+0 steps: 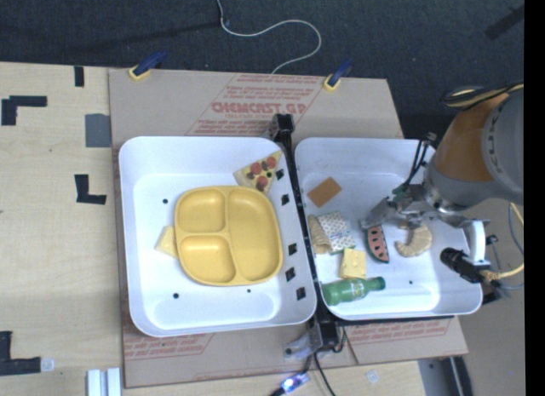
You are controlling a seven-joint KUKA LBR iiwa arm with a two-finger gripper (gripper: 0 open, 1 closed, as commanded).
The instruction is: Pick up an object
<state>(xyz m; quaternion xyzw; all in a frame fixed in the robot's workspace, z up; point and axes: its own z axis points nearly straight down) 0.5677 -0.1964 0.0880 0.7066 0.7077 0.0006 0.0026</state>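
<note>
- Over the right bin (341, 154), the gripper (381, 215) hangs low beside a watermelon slice (377, 243); its grip state is unclear.
- Left bin (145, 164) holds a yellow divided plate (228, 234).

You cannot tell from the camera view how the gripper (385, 213) fingers stand; they blur into the grey wrist. The arm (485, 152) is cut off at the right. The yellow plate (228, 234) hides part of the yellow wedge (165, 240) at its left rim. The pizza slice (261, 172) toppings are too small to identify. The cardboard lettering (252, 106) reads only in part.
</note>
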